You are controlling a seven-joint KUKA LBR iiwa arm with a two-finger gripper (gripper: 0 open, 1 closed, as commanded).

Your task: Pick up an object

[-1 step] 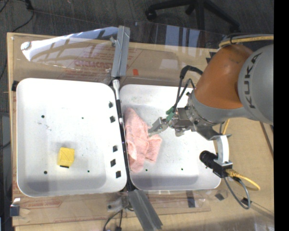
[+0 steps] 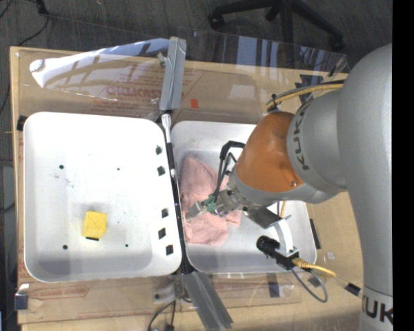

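The claw [image 2: 217, 204] is down on the pink cloth [image 2: 199, 185] in the right bin [image 2: 214, 131], its spread unreadable; grasping seems underway, lifting next.

A robotics lab or test cell. A grey industrial arm [image 2: 352, 136] with an orange band and a maker's name on its casing hangs over a plywood bench [image 2: 90, 61]. Left of the gripper [image 2: 217, 204], two white bins [image 2: 34, 185] sit side by side, split by a metal rail [image 2: 171, 81]. Beyond the gripper, a clear plastic sheet [image 2: 124, 74] lies on the bench. Cables [image 2: 310, 271] run loose just right of it. Farther off, past the bench, an office chair's base [image 2: 283, 9] stands on dark carpet [image 2: 110, 12].
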